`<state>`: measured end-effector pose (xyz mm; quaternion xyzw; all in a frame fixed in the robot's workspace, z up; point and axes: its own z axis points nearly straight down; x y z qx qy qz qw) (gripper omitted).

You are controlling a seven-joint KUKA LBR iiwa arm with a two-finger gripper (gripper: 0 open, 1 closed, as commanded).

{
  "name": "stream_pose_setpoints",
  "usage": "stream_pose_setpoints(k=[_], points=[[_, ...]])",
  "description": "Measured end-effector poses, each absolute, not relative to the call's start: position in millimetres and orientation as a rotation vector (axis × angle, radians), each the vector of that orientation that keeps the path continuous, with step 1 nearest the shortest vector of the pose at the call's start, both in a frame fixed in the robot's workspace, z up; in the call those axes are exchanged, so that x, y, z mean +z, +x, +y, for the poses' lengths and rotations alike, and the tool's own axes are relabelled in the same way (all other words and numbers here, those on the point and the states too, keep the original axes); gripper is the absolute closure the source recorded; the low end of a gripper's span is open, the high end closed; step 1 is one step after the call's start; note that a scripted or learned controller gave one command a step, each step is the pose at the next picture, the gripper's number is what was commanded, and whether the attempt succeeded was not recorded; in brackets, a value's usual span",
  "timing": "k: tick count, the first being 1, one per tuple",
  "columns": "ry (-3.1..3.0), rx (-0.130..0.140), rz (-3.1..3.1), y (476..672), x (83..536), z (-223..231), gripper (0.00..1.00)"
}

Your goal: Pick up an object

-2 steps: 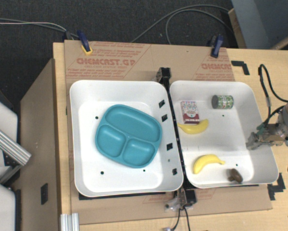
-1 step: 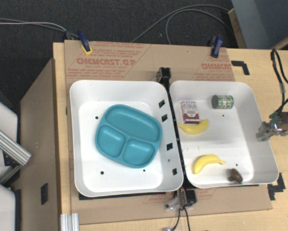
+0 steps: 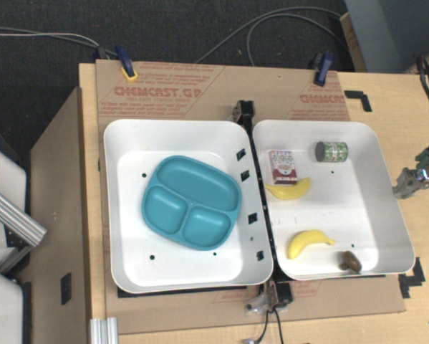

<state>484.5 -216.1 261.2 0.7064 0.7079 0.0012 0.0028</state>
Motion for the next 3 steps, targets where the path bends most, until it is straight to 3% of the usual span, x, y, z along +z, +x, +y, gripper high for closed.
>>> stream_pose_setpoints(k=[1,3], points=[[2.216,0.003,2.221,485.6,290,-216,1.00],[2.216,0.002,2.231,493.4,294,-109,1.00]])
